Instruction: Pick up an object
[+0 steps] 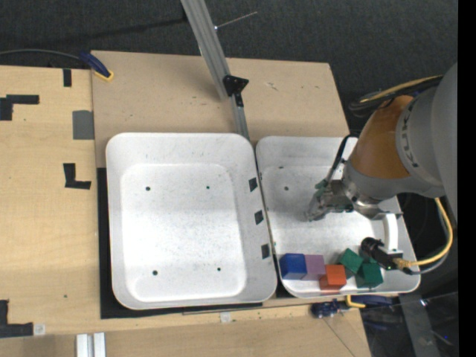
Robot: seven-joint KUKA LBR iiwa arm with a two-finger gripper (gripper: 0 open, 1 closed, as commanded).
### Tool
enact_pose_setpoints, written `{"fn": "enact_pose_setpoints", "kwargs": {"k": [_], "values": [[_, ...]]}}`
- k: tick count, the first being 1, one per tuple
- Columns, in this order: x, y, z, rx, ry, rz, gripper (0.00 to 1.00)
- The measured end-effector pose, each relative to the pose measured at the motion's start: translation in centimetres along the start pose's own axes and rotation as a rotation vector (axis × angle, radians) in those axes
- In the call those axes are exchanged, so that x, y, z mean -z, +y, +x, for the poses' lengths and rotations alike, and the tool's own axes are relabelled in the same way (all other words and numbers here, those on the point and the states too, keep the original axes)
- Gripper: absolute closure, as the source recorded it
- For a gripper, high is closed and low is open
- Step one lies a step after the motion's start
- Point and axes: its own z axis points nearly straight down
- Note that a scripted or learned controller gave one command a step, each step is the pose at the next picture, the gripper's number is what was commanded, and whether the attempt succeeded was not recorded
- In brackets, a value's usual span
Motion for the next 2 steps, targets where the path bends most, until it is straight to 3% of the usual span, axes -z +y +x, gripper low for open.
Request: {"fn": "enact_pose_setpoints", "kwargs": {"k": [2], "values": [[11.4, 0.6, -1.2, 0.000, -0.003, -0.009, 1.00]]}}
